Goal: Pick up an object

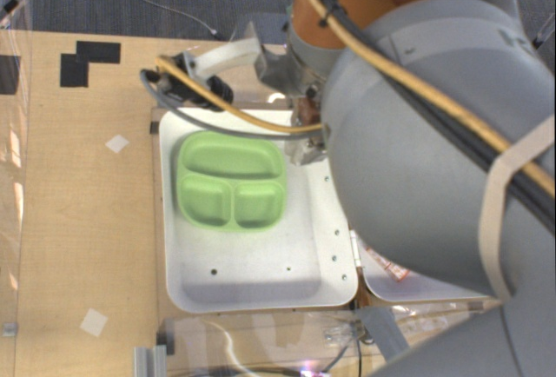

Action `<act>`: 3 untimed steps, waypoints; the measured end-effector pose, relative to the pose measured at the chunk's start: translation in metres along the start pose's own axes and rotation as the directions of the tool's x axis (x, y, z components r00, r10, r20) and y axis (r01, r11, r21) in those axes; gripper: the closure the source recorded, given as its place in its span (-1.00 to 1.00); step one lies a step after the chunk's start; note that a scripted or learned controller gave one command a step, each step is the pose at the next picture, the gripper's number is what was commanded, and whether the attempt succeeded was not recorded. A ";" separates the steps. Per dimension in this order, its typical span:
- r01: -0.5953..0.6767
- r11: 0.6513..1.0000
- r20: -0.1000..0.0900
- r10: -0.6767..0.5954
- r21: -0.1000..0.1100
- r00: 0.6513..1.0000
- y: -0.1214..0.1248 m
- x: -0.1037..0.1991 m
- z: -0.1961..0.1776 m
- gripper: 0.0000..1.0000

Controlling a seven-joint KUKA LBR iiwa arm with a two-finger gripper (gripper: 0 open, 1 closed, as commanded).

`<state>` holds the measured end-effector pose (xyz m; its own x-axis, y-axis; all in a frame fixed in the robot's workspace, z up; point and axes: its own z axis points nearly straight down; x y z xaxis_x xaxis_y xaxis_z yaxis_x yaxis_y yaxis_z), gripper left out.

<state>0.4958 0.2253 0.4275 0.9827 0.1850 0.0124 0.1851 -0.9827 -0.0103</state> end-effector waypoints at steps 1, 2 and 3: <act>0.010 1.000 0.017 -0.010 -0.015 1.000 0.010 -0.011 0.126 1.00; 0.525 0.851 0.016 -0.525 -0.004 0.851 0.000 -0.010 0.084 1.00; 0.394 0.919 0.021 -0.393 -0.005 0.919 -0.008 -0.010 0.160 1.00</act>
<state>0.4858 0.2334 0.2674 0.8306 0.5569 -0.0054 0.5569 -0.8306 0.0008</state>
